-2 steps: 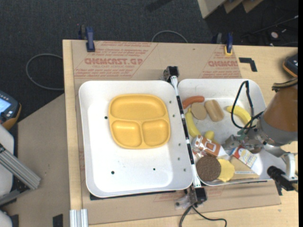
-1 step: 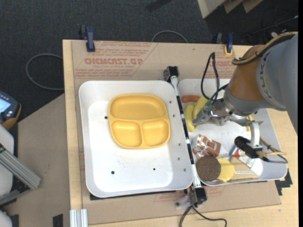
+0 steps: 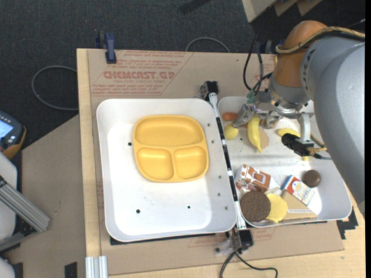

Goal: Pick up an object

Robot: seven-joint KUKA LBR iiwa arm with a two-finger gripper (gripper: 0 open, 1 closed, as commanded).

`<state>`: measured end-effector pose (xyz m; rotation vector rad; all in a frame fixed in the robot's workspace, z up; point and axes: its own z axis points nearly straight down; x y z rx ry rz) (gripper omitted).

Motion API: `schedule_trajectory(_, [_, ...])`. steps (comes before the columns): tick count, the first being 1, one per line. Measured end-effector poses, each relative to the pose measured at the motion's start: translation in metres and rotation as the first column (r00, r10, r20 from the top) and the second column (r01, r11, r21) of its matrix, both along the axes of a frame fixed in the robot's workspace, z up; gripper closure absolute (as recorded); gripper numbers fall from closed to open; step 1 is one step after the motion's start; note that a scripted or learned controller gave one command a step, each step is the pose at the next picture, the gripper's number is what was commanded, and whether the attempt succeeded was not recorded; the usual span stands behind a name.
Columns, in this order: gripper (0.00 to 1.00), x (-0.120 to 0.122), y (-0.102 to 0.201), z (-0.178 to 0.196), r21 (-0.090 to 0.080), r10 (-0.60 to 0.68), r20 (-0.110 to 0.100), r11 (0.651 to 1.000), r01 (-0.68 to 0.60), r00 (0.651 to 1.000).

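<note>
In the camera view, the grey arm (image 3: 336, 91) with its orange band reaches in from the right of the frame, and the end effector (image 3: 259, 113) sits low over the upper part of the right bin (image 3: 333, 204). A banana (image 3: 254, 134) stands just beneath it, its upper end touching or nearly touching the metal; whether the end effector is spread or pinching the fruit cannot be told. A small yellow fruit (image 3: 231, 133) lies just left of the banana. Lower in that bin are a dark round cookie (image 3: 254, 205), a red-and-white carton (image 3: 254, 179) and a brown ball (image 3: 312, 178). The left bin (image 3: 116, 201) holds a yellow divided tray (image 3: 171, 147). Both bins rest on the desk (image 3: 93, 86).
</note>
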<state>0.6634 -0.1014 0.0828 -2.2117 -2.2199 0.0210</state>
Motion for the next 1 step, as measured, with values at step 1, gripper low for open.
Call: schedule_trajectory(1, [1.0, -0.0008, 0.0014, 0.0127, 0.002, -0.004, 0.004, 1.0, 0.004, 1.0])
